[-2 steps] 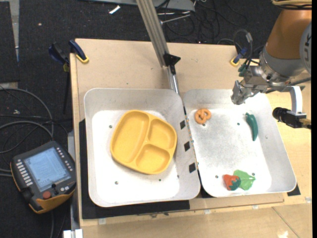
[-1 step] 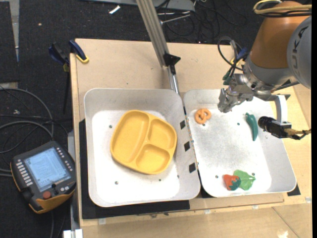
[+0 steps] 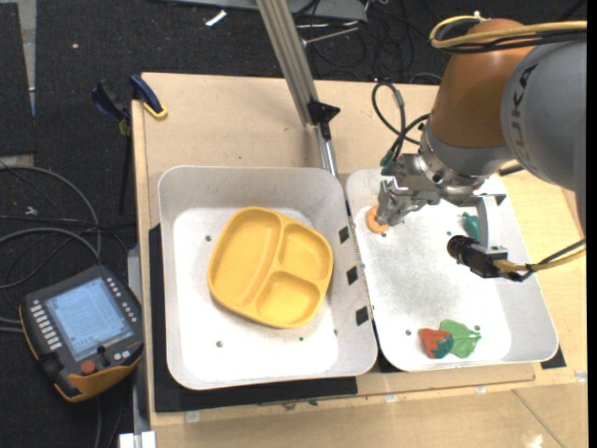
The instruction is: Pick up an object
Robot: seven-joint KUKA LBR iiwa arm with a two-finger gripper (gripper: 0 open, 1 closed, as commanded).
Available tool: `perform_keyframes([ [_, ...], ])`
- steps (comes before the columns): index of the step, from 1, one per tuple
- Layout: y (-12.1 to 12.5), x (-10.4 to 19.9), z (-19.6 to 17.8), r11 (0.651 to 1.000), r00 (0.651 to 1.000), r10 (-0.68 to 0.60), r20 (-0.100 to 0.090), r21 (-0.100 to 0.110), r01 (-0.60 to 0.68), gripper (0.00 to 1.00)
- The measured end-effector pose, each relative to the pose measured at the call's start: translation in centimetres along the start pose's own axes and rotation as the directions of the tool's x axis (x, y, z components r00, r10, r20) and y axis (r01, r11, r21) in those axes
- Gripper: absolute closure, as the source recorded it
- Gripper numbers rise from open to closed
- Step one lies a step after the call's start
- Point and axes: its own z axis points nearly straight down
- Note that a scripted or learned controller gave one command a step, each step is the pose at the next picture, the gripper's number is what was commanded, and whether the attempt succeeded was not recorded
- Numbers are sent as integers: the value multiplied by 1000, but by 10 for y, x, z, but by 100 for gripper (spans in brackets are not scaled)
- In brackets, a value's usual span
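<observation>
— What sits in your left bin (image 3: 177,250)?
— A yellow divided plate (image 3: 270,266), near its middle.
— And the right bin (image 3: 522,325)?
— Your gripper (image 3: 387,215) hangs over its far left corner, at a small orange object (image 3: 376,219); a grip on it can't be made out. A red and green toy (image 3: 450,340) lies near the front edge.

Grey arm (image 3: 550,101) from the right, orange-banded wrist bent down, hand (image 3: 390,205) low.
</observation>
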Motion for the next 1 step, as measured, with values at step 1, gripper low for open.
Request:
perform_keyframes([
  [1, -4, 47, 6, 1000, 1000, 0, 1, -2, 0, 100],
])
